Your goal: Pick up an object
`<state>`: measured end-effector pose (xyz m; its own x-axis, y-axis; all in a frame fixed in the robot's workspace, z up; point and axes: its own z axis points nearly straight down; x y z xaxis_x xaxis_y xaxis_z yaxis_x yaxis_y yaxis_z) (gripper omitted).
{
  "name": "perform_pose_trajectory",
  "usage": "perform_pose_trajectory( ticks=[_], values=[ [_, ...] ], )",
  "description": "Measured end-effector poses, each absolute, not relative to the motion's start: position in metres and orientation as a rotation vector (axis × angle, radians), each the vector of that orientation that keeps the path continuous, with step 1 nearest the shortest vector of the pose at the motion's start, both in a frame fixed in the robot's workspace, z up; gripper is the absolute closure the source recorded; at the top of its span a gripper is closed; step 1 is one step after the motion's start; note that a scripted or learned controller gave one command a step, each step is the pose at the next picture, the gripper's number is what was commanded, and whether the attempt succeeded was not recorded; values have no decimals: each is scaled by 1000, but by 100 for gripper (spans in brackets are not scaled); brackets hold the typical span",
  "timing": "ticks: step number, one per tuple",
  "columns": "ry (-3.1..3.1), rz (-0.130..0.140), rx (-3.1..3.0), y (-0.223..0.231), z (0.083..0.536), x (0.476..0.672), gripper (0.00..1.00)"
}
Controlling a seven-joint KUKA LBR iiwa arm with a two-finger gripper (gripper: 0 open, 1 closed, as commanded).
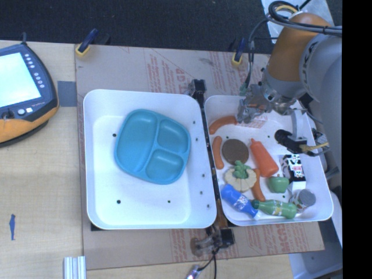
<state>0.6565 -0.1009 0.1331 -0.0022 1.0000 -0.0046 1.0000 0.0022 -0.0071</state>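
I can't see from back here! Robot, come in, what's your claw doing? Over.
Gripper low over right bin's far end, beside a sausage. Nothing seen held. Toy food crowded close: brown patty, carrot. Blue plate in left bin.

Two white bins; one blue plate; three orange sausage-like pieces; one green bottle.

I see a light wood bench with a brown cardboard sheet on top. Behind it the floor is dark. A yellow clamp grips the cardboard's edge.
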Motion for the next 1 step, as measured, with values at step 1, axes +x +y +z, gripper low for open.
perform_pose_trajectory(
  ticks=[1],
  values=[
    [-2223, 13, -2217, -101, 133, 656, 0]
  ],
)
